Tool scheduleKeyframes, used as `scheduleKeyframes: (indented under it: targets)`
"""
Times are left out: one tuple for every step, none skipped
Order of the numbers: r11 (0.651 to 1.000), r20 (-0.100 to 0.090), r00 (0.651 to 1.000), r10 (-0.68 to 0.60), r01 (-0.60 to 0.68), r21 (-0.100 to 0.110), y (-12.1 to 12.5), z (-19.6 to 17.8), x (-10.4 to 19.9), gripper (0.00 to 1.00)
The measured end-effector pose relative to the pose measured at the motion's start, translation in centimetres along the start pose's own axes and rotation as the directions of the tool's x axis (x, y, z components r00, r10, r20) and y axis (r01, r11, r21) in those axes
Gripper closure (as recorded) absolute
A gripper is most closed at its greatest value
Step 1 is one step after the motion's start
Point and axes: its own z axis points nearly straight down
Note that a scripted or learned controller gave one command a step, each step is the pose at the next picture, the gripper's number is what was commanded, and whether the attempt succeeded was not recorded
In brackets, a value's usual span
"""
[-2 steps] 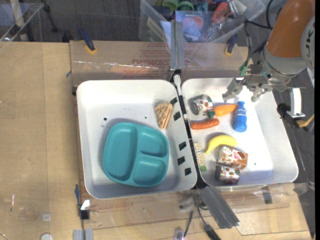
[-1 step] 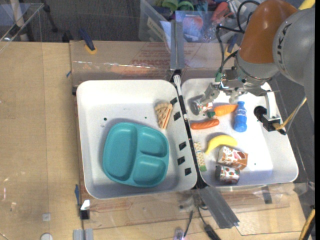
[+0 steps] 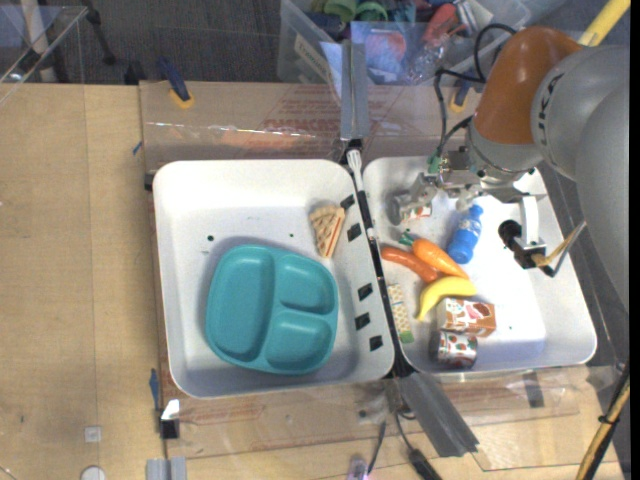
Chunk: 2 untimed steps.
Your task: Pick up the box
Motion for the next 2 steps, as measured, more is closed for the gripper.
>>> scheduleKeyframes:
  targets:
    - [0.793,-0.016,0.793,0.609,-0.609,-0.008,0.5,0.8,-0.5,0.00]
    - [0.947,0.006,0.948,0.319,-0.319,0.027,-4.2,-1.0,-6.2,0.00]
